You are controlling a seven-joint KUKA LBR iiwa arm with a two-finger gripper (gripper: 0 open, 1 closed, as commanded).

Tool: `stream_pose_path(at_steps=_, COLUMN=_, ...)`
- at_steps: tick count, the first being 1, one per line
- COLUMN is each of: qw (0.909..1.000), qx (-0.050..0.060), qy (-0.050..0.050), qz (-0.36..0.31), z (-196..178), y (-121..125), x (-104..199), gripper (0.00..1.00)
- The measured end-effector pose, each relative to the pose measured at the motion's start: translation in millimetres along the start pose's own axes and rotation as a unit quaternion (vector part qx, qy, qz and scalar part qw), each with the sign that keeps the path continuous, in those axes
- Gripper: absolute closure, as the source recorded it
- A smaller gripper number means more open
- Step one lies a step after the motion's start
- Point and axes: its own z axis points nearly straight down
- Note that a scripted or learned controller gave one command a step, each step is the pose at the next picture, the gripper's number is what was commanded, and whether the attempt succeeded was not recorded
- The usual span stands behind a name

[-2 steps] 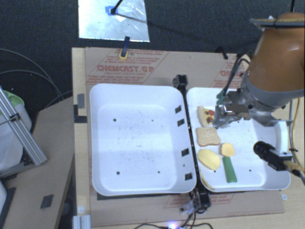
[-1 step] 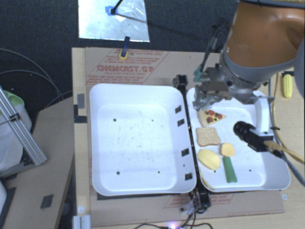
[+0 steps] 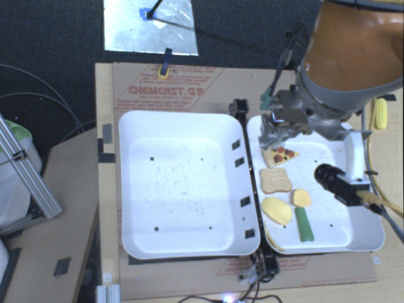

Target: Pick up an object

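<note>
A silver sheet (image 3: 148, 14) lies on the dark floor at the upper left of the frame. Below it, brown cardboard (image 3: 167, 90) with red lettering runs under both bins. The left bin (image 3: 183, 122) takes up the middle of the frame, with a few dark specks on its white floor. The right bin (image 3: 338, 226) sits flush against it.

The gripper (image 3: 273, 139) hangs over the upper left corner of the right bin, just above the pizza slice (image 3: 282, 156). Whether it touches the slice cannot be told, nor whether it is open or closed; nothing is seen held in it.

Below the pizza slice lies a slice of bread (image 3: 276, 180). Lower still is a pale yellow lump (image 3: 278, 211). Just right of these sits a small orange-yellow piece (image 3: 302, 198), with a green stick (image 3: 304, 224) under it, pointing toward the bin's lower edge.
</note>
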Motion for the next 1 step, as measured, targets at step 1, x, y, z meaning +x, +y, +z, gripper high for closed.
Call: stream_pose_path(at_steps=1, qw=1.0, qx=0.0, qy=0.0, qz=-0.001, z=-22.8, y=0.3, x=40.8, gripper=1.0)
